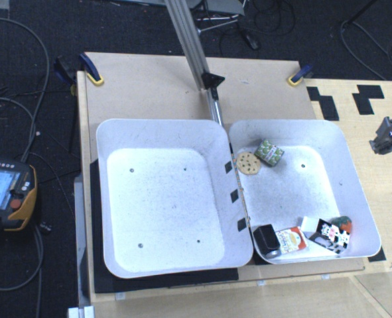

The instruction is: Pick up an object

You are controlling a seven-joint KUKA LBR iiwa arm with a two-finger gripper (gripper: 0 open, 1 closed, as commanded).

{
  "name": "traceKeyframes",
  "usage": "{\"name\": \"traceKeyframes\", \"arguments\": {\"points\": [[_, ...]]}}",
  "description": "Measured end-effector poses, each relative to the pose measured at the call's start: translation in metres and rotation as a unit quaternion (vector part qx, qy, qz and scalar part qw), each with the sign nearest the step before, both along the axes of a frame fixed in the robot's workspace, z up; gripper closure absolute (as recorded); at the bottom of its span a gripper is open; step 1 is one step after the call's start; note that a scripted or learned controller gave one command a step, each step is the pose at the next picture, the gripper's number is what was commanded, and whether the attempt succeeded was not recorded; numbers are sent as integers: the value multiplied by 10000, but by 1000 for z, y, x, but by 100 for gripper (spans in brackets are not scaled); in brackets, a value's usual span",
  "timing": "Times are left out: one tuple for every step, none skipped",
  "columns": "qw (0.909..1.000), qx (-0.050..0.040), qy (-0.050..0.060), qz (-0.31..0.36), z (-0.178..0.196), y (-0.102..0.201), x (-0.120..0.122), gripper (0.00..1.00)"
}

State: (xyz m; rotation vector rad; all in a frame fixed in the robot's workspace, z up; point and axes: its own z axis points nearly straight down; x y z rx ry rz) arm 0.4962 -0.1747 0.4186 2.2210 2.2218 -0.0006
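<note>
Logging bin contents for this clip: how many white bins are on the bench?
2: the left bin and the right bin, side by side, touching along the middle.

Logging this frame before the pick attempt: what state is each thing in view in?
gripper: at the right edge, off the bins, fingers unclear.
green block: tilted, in right bin.
cookie: flat, beside the block.
black box: near front wall.
red-white packet: lying flat.
cow-print toy: in front corner.
</note>
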Motion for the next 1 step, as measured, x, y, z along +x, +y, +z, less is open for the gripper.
{"name": "traceKeyframes", "arguments": {"points": [[10000, 1, 0, 1, 2, -1, 0, 100]]}}
